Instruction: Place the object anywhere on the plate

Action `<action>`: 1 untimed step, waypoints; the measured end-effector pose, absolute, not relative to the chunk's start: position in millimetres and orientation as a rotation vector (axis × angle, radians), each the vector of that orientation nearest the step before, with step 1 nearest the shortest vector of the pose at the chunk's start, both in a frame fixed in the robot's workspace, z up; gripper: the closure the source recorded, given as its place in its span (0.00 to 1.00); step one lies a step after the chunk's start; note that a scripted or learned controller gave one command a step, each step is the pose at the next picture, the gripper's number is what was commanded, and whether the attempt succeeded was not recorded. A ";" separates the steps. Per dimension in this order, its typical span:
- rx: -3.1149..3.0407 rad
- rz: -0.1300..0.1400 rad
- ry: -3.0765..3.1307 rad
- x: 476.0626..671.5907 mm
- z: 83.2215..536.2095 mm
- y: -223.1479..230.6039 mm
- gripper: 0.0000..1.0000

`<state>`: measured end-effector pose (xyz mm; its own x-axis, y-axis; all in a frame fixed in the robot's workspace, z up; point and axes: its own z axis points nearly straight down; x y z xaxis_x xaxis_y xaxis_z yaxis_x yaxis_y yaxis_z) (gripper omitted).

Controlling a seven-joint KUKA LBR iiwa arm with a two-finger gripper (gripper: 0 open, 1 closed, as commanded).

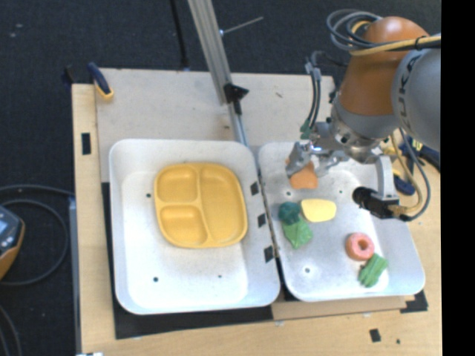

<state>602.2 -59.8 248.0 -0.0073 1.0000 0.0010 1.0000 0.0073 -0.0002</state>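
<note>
Item: orange object, upper part of the right bin, just under the gripper; whether gripped, I could not tell. Yellow plate sat in left bin, centre-left of frame.

Arm: dark letters on its grey casing at the frame's right edge, cut off and too blurred to read (likely the maker's name).
Bins, plate, bench: no readable text, numbers or signs.

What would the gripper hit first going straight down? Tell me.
Probably the orange object right under the gripper, in the right bin. Height above it is unclear from this slanted view.
</note>
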 end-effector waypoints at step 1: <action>-2.213 0.000 -2.227 588.5 236.3 -10.3 1.00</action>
